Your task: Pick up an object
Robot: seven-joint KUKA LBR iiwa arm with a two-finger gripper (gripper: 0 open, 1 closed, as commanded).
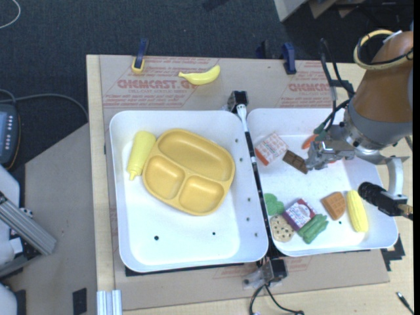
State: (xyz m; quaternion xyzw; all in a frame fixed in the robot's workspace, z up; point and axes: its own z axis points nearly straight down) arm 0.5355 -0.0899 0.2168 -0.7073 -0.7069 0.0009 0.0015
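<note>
My gripper point(317, 157) hangs low over the back of the right bin point(380, 176), at the end of the grey arm with its orange band. A brown bar point(295, 162) lies just to its left, and I cannot tell if they touch. A small orange piece point(308, 142) sits right behind the gripper. A white and red box point(269, 148) lies further left. Along the bin's front lie a cookie point(281, 229), a purple packet point(298, 213), a green vegetable point(314, 229), a toast slice point(334, 205) and a corn cob point(356, 210).
The left bin point(131, 222) holds a yellow divided plate point(189, 170) and a yellow bottle point(139, 153) at its left. A toy banana point(200, 75) lies on the board behind the bins. A green leafy piece point(272, 206) sits by the divider.
</note>
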